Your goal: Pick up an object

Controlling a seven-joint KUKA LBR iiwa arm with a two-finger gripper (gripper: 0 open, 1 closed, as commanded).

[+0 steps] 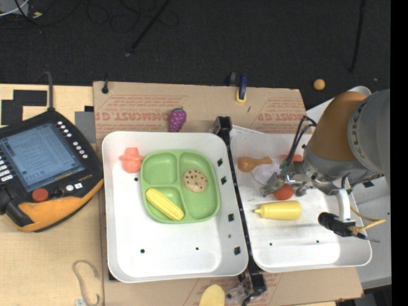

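Note:
My gripper [279, 183] is low over the upper middle of the right bin [306, 254]. A small red object [285, 193] lies right under it, partly covered by it. I cannot see whether the gripper is holding it. A yellow mustard bottle [279, 210] lies on its side just below the gripper. An orange-brown drumstick-like piece [252, 164] lies to the gripper's upper left. In the left bin [166, 254], a green divided plate [207, 199] carries a corn cob [164, 204] and a cookie [195, 180]. A pink-orange toy [131, 160] sits beside the plate.
Purple grapes [177, 118] lie on the cardboard behind the left bin. A yellow object [212, 295] sits at the front between the bins. A teach pendant [41, 164] rests on the bench at the left. A small orange ball [319, 84] is at the back right.

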